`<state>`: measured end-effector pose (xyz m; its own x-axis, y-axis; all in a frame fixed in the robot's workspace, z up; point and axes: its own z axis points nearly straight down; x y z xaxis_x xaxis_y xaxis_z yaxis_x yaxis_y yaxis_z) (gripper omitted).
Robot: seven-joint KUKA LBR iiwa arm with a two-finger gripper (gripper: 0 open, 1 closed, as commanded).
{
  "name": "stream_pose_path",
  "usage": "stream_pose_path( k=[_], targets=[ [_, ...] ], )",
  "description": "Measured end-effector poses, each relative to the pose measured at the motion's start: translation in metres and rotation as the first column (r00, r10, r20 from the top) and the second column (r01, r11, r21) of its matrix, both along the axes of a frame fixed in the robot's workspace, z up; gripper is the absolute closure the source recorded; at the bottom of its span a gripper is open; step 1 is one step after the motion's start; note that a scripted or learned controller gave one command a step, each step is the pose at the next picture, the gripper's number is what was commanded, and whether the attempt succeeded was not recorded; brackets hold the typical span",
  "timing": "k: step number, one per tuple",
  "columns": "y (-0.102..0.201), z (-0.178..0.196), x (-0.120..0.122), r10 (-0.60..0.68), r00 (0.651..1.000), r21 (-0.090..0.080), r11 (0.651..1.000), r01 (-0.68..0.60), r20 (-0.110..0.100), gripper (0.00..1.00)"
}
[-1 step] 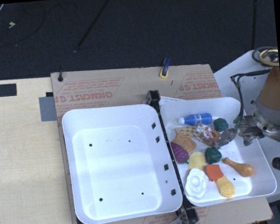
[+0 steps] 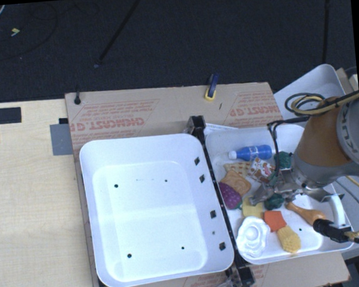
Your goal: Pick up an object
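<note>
Arm: we see it point(image 2: 331, 141) reach in from the right, low over the right bin point(image 2: 303, 247).
Gripper: ours point(image 2: 274, 190) sits among the clutter near the bin's middle; we cannot tell its state.
Objects: the blue bottle point(image 2: 251, 153) lies far; purple piece point(image 2: 230, 197) at left; white item point(image 2: 253, 237), orange block point(image 2: 275, 220), yellow piece point(image 2: 290, 240) near.
Left bin point(image 2: 99, 160): beside the right one.

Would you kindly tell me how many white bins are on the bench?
2: the left bin sits on the cardboard sheet; the right bin beside it holds the pile of small items, under the arm.
</note>
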<state>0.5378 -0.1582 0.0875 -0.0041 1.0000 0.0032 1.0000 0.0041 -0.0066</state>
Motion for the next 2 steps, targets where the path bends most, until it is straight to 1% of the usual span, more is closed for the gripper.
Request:
stream_pose_path(
  k=[1,2],
  targets=[
    [0.023,0.001,0.105,0.004,1.000,-0.005,1.000,-0.004,-0.015,0.00],
    [0.058,-0.001,0.100,-0.008,1.000,-0.017,1.000,0.008,-0.018,0.00]
  ],
)
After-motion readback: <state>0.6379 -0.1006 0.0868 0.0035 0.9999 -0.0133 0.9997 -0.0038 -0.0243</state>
